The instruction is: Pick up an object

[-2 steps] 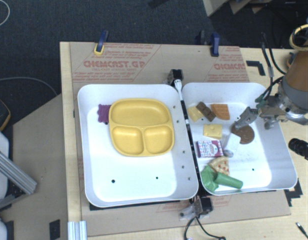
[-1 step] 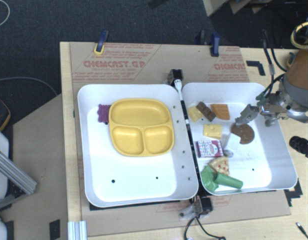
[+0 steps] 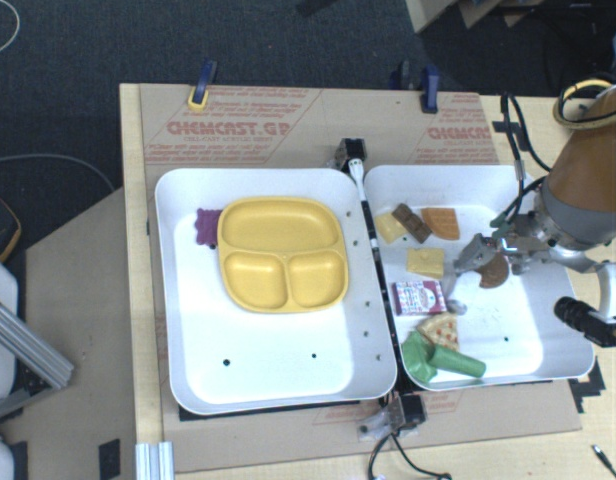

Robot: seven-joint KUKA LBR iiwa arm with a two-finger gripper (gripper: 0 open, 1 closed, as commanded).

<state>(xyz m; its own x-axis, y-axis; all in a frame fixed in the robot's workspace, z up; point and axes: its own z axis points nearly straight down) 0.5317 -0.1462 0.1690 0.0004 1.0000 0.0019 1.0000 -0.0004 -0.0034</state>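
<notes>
I have one fixed camera, set above the bench [image 3: 288,118] and looking down at a slant, far enough back to take in both white bins whole. The left bin [image 3: 188,298] fills the middle of my picture, and the right bin [image 3: 528,353] sits beside it toward the right edge. The bench's far edge runs near the top, with dark floor beyond. The arm [image 3: 588,183] enters from the right.
</notes>
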